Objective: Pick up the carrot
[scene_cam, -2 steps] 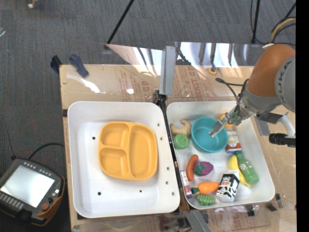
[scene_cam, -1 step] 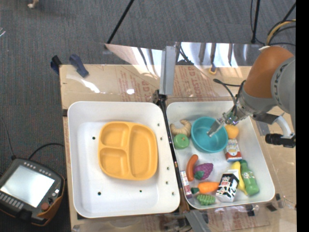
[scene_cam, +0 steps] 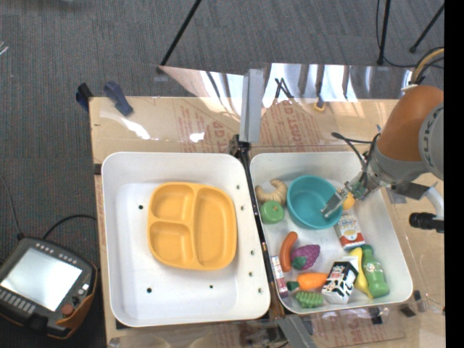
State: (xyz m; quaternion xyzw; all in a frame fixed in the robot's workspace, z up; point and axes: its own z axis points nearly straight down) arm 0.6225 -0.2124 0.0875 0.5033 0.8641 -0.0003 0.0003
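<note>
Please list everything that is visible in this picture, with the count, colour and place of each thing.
bins: 2, white, side by side on the bench
plate: 1, yellow, divided, left bin
bowl: 1, teal, right bin, far part
carrot: 1, orange, right bin, near edge
sausage: 1, red, left of grapes
grapes: 1, purple, above carrot
carton: 1, black and white, right of carrot
bottle: 1, green, near right corner
claw: 1, over the bowl's right rim

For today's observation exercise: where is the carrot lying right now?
The carrot lies near the right bin's front edge, between the purple grapes and the milk carton.
</note>
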